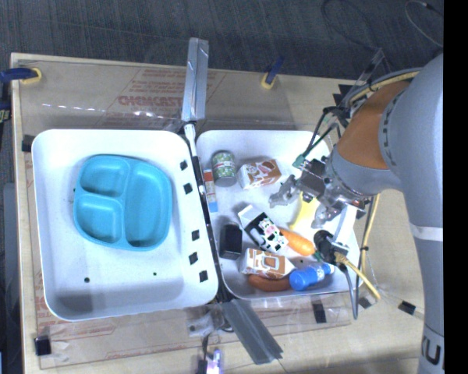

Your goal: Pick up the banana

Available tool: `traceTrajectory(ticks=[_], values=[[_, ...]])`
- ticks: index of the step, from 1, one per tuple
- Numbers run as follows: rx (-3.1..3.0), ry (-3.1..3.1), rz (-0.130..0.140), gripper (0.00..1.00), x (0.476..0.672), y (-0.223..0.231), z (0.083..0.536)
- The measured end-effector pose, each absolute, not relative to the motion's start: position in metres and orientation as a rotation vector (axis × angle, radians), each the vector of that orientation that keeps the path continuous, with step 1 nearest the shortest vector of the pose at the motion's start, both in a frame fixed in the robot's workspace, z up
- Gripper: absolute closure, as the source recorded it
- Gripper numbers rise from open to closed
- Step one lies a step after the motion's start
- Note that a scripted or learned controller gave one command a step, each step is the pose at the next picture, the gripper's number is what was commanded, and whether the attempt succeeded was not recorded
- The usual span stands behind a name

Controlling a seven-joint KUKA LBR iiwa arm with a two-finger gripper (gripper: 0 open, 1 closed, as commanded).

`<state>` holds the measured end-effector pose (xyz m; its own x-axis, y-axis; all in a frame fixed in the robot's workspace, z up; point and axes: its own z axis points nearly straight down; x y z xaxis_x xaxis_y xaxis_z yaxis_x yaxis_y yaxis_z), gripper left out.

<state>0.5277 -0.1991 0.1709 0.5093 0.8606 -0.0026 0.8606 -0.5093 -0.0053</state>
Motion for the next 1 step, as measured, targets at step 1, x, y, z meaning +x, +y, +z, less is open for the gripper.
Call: traceTrajectory(ticks=[1], values=[[-2.718,-1.559,0.013,1.0,0.5283,-0.1981,0.1777]])
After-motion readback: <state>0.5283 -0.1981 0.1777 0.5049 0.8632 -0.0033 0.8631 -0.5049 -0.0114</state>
